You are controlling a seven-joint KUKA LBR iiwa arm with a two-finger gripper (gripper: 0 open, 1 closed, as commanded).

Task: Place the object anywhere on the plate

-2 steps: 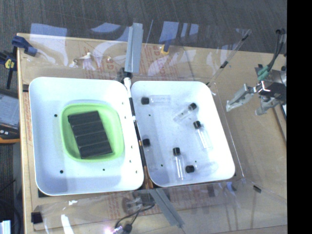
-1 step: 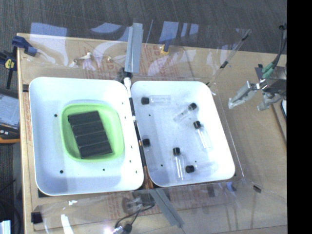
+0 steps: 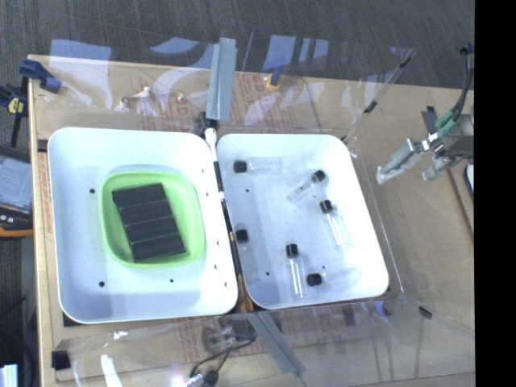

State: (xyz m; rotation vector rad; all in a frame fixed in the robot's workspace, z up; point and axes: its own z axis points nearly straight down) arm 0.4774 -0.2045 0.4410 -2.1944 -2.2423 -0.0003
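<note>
The bench [image 3: 419,264] carries two shallow white bins side by side. In the left bin [image 3: 72,272] a lime-green plate [image 3: 109,204] sits a little towards the bin's far-left corner, and on it lies a dark, ribbed rectangular block [image 3: 149,222], turned slightly askew, covering most of the plate's inner floor. The right bin [image 3: 367,240] holds a scatter of small clear vials with black caps, all lying on their sides: one [image 3: 256,166] near the far-left corner, its cap towards the shared wall; one [image 3: 308,184] tilted near the far-right corner; one [image 3: 333,222] just nearer than that, close to the right wall; one [image 3: 294,268] along the near edge, about midway; and another [image 3: 332,279] just beside it towards the near-right corner (its glass body is hard to make out against the white). A further black cap [image 3: 240,235] rests against the left wall of this bin. The gripper [image 3: 399,166] hangs above bare bench, beyond the right bin's far-right corner and well apart from every vial; its two pale fingers [image 3: 389,170] point towards the bin and stand a little parted, with nothing between them.
</note>
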